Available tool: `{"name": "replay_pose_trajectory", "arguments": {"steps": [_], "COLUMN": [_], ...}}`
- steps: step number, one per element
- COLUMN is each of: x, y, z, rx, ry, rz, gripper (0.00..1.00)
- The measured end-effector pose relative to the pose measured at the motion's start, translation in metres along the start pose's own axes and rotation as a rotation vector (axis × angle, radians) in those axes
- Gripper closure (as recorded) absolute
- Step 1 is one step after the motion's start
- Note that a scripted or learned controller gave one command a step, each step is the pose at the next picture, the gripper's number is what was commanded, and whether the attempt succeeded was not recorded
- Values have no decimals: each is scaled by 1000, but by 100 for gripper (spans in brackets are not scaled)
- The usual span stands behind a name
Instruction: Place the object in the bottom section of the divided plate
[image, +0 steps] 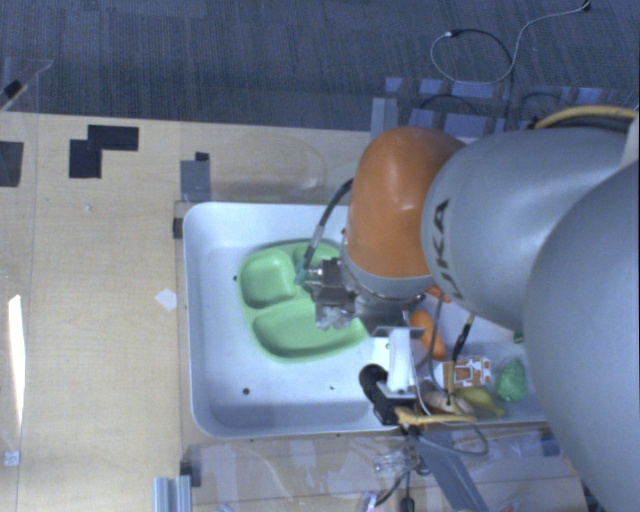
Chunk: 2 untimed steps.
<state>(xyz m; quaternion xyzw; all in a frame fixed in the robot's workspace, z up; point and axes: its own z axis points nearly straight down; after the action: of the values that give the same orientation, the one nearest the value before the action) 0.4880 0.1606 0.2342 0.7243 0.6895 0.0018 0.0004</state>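
Plainly, the green divided plate (282, 335) lies in the left white bin (215, 340), towards that bin's middle and right. The plate's small upper-left section and its broad bottom section face the camera.

The arm (530, 230) reaches in from the right, its orange band (395, 200) hanging above the plate's right part and hiding that part. Below the band, the gripper (332, 305) sits over the plate's right side, about where the upper sections meet the bottom one. Seen from above, the wrist blocks its tip, so one cannot tell whether the pincer is wide, narrow or holding anything.

Which thing is the object cannot be told for certain. Several small things lie in the right bin (497, 416), close under the arm:
- an orange thing (432, 336) just right of the pincer
- a small printed carton (470, 374) below it
- a yellowish piece (478, 401) near the bin's front edge
- a green lump (512, 381) further right

All four lie to the right of the pincer, off the plate.
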Motion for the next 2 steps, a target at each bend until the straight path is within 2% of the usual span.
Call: {"name": "replay_pose_trajectory", "arguments": {"steps": [1,2], "x": [34,78], "y": [-3,59], "z": [19,4], "rx": [2,2], "ry": [-1,-2], "rz": [63,117], "gripper": [100,100]}}
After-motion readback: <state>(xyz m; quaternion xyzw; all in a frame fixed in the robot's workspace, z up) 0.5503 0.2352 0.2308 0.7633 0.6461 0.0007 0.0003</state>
